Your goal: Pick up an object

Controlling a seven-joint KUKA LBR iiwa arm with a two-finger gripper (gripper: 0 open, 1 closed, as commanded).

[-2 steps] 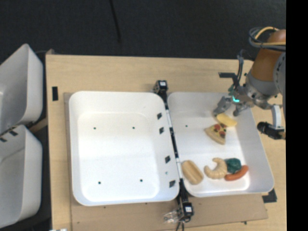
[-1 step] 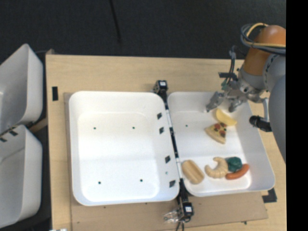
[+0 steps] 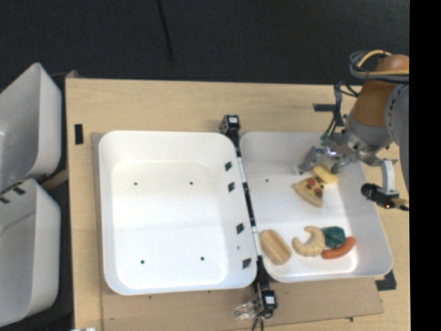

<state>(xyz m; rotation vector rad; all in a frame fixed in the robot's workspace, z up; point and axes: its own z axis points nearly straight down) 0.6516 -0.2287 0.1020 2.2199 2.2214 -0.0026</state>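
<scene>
Camera view: we look down on two white bins; the left bin (image 3: 165,212) holds no toys, and the right bin (image 3: 275,158) holds all of them.
Arm: we see it reach in from the right, its gripper (image 3: 322,158) low over the far part of the right bin.
Gripper state: we cannot tell how it stands; the wrist hides too much.
Nearest thing: a small yellow piece (image 3: 326,176) lies just near-side of the gripper, touching or almost touching a pizza slice (image 3: 310,190).
Pizza slice axis: we judge it runs slantwise, from far-left to near-right.
Other things: a bread roll (image 3: 275,246), a croissant (image 3: 310,243), a green toy (image 3: 334,236) and a red sausage (image 3: 339,251) lie along the near edge, well apart from the gripper.
Coming move: we judge a short drop toward the near side would meet the yellow piece first.
</scene>
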